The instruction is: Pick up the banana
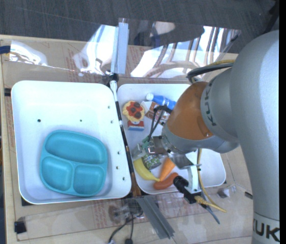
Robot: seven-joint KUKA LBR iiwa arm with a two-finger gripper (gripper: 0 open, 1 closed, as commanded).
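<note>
Camera view, read from its left: well clear of my gripper (pixel 152 155) lies the left shallow white bin (pixel 26 136), bearing a teal three-compartment plastic tray (pixel 74 161), with bare floor around it. The raised ridge between the bins (pixel 122 136) runs just left of my jaws. My gripper hangs low in the right white bin (pixel 216 174), and how far the jaws stand apart I cannot tell; my own wrist hides them. The curved yellow banana (pixel 144 171) lies just below and left of them, near the bin's front edge. An orange carrot-shaped toy (pixel 165 174) lies touching it, right. Beyond my jaws sit a red-and-yellow toy (pixel 133 113) and a blue-capped item (pixel 163 103).
</note>
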